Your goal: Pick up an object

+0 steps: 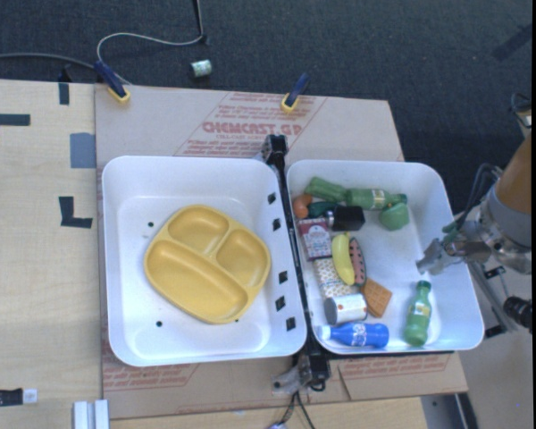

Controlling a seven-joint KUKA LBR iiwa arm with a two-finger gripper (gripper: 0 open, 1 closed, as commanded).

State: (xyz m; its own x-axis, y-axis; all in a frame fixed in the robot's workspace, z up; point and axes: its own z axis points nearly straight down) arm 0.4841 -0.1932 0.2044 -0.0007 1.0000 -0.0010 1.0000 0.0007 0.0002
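The right bin (433, 181) holds a jumble of small items. A green bottle (417, 313) stands near its front right corner, with a blue bottle (357, 334) lying beside it along the front wall. A yellow banana (342, 257) lies mid-bin next to a pink slice (358, 263). Further back lie a long green bottle (350, 195) and a round green piece (394, 214). My gripper (431, 259) hangs over the bin's right side, just above and behind the standing green bottle, with nothing visibly in it.
The left bin (125, 329) holds a yellow divided plate (210, 262). The right bin also holds a white can (344, 308), an orange cracker (376, 296), a red-and-white box (315, 238) and a black item (345, 217). Clamps and a cable lie behind the bins.
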